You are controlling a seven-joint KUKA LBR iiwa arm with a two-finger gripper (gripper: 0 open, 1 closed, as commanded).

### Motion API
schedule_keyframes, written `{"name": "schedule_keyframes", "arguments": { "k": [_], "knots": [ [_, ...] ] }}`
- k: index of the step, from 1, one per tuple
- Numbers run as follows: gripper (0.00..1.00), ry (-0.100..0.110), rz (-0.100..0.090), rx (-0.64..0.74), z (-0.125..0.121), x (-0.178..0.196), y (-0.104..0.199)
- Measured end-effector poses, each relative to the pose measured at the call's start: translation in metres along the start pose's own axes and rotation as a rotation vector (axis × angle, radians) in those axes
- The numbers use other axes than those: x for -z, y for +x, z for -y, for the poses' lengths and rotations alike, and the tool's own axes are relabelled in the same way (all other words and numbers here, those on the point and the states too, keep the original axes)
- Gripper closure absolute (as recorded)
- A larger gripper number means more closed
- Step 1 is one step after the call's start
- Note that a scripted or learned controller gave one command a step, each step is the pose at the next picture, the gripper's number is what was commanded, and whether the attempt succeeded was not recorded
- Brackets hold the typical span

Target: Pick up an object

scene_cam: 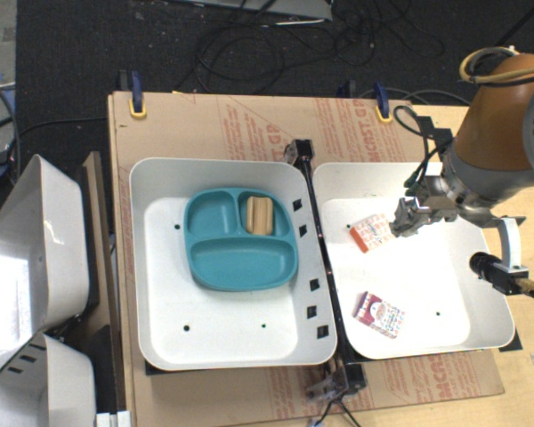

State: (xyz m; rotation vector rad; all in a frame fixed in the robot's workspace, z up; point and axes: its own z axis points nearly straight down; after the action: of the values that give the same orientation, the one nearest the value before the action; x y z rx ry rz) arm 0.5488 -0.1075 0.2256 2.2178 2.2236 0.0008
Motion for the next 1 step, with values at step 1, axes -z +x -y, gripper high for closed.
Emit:
{"name": "schedule_keyframes", "arguments": {
  "k": [1],
  "knots": [
    [1.00,0.003,-0.002,0.005,0.0011,-0.0007,0.0594]
  ]
}}
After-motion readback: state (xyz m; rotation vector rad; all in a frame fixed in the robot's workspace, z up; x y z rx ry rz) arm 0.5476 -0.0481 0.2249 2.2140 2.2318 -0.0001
